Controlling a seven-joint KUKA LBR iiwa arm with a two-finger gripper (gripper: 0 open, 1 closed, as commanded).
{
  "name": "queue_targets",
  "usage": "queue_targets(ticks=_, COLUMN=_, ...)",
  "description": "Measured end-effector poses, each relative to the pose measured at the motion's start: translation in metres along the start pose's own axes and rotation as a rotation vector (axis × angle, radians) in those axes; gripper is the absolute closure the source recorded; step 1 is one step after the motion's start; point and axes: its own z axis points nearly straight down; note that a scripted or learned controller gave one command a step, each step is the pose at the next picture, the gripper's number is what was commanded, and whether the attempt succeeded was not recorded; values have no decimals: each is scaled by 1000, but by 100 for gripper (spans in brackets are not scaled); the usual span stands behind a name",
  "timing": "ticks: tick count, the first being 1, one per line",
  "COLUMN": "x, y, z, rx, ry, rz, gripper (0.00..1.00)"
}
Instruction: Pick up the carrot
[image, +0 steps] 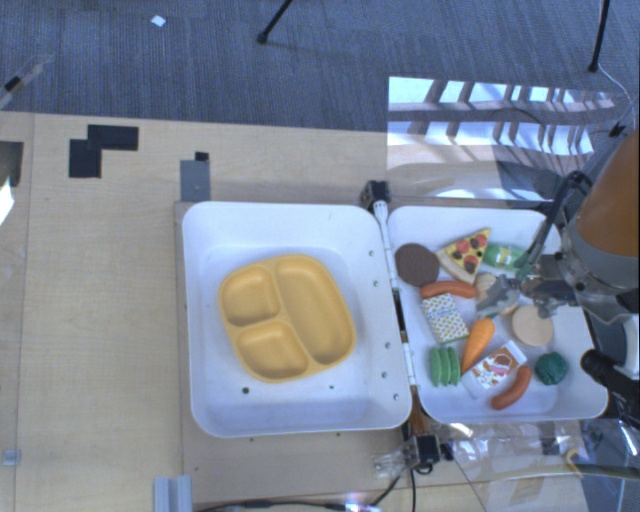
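The orange carrot (478, 343) lies tilted in the middle of the right bin (578, 404), its thick end up near the gripper. My gripper (503, 296) hangs just above and slightly right of that upper end, between the carrot and a tan round disc (532, 327). The grey arm with its orange band (612, 212) reaches in from the right over the bin's far corner. Nothing visibly sits in the gripper.
Crowding the carrot are a patterned cracker (444, 318), a green pea pod (445, 365), a red-and-white packet (495, 366), two sausages (449, 290) (512, 387), broccoli (550, 369), a pizza slice (466, 253) and a brown cookie (417, 263). The left bin (215, 400) holds a yellow divided plate (287, 316).
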Motion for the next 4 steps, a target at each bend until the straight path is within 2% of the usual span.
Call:
queue_targets(ticks=1, x=-11, y=35, z=148, rx=-17, ry=-1, rz=77, gripper=0)
queue_targets(ticks=2, x=-44, y=24, z=153, rx=-29, ry=7, rz=205, gripper=0)
queue_targets(ticks=3, x=-48, y=9, z=153, rx=-43, ry=-8, rz=33, gripper=0)
queue_targets(ticks=4, x=-46, y=11, z=141, rx=-47, ry=-5, rz=28, gripper=100)
